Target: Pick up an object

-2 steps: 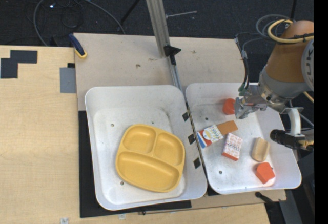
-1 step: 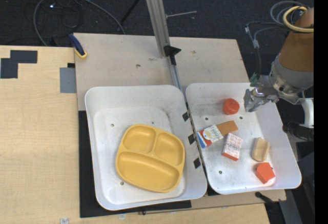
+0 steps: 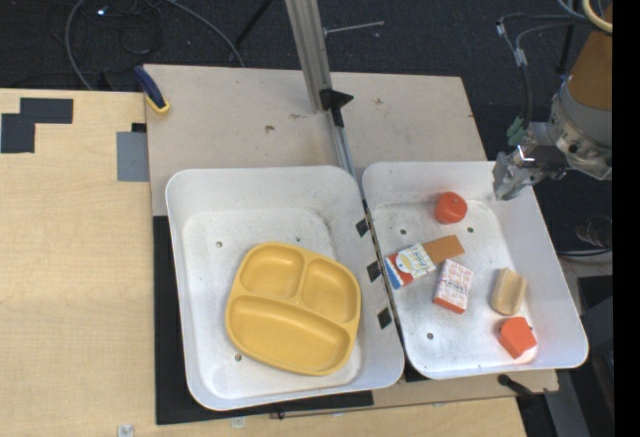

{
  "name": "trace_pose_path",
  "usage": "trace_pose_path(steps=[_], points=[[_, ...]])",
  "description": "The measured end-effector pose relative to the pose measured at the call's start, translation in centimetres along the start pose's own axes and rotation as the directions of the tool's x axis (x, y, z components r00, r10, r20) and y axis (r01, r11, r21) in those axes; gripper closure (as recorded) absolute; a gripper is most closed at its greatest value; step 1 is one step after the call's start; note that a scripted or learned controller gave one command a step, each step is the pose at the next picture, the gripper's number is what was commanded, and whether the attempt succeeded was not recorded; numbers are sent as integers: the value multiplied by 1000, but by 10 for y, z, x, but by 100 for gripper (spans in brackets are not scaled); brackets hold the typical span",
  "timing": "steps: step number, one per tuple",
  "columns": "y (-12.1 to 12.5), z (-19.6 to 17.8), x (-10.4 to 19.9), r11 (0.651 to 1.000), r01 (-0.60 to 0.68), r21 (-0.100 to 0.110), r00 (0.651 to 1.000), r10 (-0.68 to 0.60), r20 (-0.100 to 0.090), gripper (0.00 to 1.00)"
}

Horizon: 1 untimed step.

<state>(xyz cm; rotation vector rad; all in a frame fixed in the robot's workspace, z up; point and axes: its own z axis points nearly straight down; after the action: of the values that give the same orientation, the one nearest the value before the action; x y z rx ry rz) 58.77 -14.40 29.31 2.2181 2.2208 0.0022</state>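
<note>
No text is legible: printing on the small red-and-white carton [image 3: 454,286] and the blue-and-white carton [image 3: 409,265] is too blurred.

The 2 bins [image 3: 200,225] look like matt, scuffed white plastic. The yellow tray [image 3: 293,308] is smooth plastic with a slight sheen. The post [image 3: 305,35] is ribbed bare metal.

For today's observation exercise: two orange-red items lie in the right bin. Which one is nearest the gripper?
The round orange-red ball, near the bin's far edge beside the gripper. The blocky orange-red piece sits at the near corner.
</note>
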Motion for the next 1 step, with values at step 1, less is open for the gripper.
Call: trace_pose_path(steps=[1], points=[[-2, 3, 58, 1000, 4, 6, 1000, -4, -3, 100]])
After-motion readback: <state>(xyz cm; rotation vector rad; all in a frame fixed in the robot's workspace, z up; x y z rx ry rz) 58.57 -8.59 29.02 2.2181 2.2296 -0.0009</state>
